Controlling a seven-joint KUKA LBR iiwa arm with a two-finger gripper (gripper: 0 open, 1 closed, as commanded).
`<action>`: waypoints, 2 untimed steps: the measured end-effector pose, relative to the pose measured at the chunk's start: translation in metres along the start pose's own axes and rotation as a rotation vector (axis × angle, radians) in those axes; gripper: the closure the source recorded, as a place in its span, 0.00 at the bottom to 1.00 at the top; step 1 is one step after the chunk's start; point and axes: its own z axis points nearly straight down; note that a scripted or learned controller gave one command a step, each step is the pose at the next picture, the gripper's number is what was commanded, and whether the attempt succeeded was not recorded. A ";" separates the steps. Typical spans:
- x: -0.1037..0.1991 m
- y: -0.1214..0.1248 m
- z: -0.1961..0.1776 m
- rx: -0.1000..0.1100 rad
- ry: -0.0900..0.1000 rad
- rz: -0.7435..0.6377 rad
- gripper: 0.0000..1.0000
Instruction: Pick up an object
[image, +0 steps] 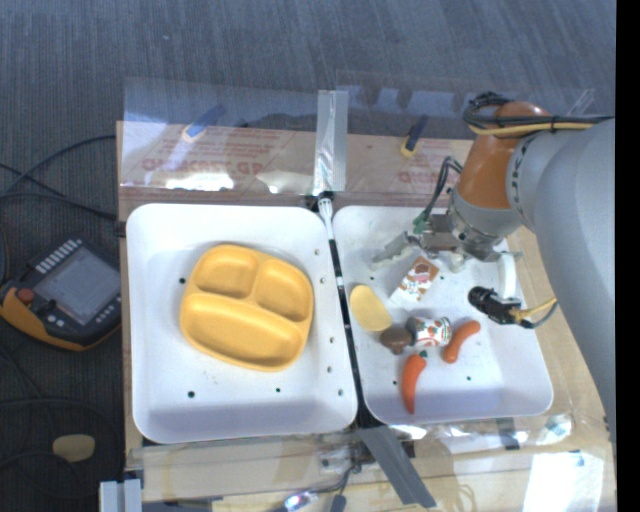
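While the gripper hangs with fingers spread and nothing between them, above the right bin near its far edge, the step looks like approach. A small white packet lies just below it, approx. mid-bin. Next it should descend and close on it.

We see open floor along the right bin's near-right corner, while the carrot, sausage and chip crowd its middle.
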 end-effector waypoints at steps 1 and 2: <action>0.007 -0.046 -0.001 -0.002 0.001 0.002 0.00; 0.007 -0.044 -0.014 -0.011 0.002 0.001 1.00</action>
